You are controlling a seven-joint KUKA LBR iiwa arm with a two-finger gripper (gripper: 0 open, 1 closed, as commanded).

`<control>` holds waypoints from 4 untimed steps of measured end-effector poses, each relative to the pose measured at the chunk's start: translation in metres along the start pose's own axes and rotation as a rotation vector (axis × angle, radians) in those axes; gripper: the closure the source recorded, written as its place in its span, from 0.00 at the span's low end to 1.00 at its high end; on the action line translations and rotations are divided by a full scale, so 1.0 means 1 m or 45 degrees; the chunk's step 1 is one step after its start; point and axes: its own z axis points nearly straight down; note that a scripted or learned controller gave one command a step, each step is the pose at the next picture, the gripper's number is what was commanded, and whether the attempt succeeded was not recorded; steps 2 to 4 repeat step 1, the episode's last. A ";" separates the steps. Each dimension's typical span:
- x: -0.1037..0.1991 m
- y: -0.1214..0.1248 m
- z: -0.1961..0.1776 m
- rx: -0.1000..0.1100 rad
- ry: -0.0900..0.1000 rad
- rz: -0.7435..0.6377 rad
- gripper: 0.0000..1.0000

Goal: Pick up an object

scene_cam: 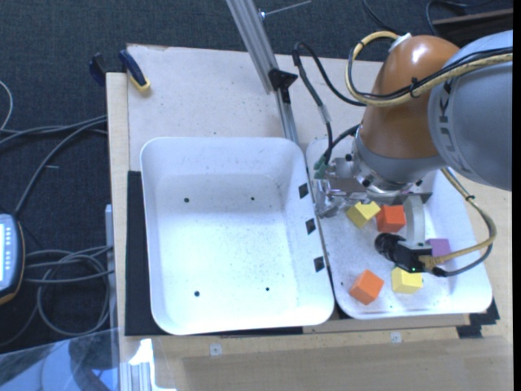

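Observation:
The right bin (464, 300) holds several small blocks. A yellow block (363, 213) and a red-orange block (392, 217) lie side by side just under the arm's wrist. A purple block (440, 247) sits further right. Near the front rim are another yellow block (406, 281) and an orange block (367, 287). My gripper (328, 201) hangs low at the right bin's left wall, just left of the first yellow block. The bulky grey and orange arm hides the back of the bin.
The left bin (163, 218) stands beside the right one, their walls touching. A slanted metal pole (254, 35) rises from the bench behind them. A blue and yellow clamp (134, 70) grips the bench's far left corner. Cables trail on the floor at left.

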 end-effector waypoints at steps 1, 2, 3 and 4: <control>0.060 0.001 0.009 0.001 0.000 0.000 1.00; 0.060 0.001 0.009 0.001 0.000 0.000 1.00; 0.060 0.001 0.009 0.001 0.000 0.000 1.00; 0.060 0.001 0.009 0.001 0.000 0.000 1.00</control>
